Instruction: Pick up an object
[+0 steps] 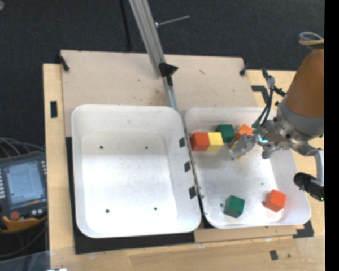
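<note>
In the right bin, a row of blocks lies near the back: a red-orange block, a yellow block, a green block and an orange block. Near the front lie another green block and a red-orange block. My gripper hangs low over the bin, just in front and to the right of the orange block. It is open, with bare bin floor between its fingers.
The left bin sits beside the right one, and the two rims meet at a ridge with black clips. A slanted metal post rises behind the bins. A teach pendant lies off the bench at left.
</note>
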### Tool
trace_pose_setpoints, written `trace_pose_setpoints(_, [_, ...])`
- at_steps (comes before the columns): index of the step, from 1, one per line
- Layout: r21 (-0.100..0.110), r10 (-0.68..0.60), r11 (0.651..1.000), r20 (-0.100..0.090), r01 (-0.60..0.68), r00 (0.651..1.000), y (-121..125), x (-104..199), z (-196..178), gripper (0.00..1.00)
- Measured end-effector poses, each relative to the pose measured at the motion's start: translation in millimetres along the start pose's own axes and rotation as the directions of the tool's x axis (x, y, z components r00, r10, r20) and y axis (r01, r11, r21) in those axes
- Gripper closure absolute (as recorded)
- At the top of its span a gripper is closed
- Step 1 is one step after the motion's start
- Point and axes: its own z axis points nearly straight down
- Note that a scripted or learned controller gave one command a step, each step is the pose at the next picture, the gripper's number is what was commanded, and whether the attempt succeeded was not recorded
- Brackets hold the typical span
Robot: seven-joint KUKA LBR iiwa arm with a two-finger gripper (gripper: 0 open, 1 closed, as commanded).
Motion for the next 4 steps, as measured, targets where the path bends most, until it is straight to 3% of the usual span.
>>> trace_pose_setpoints(1, [-0.006,0.003,1.0,0.001,-0.003,1.0,1,0,-2,0.0])
trace_pose_setpoints(4, [0.001,0.005,1.0,0.002,-0.005,1.0,-7,-16,133,0.0])
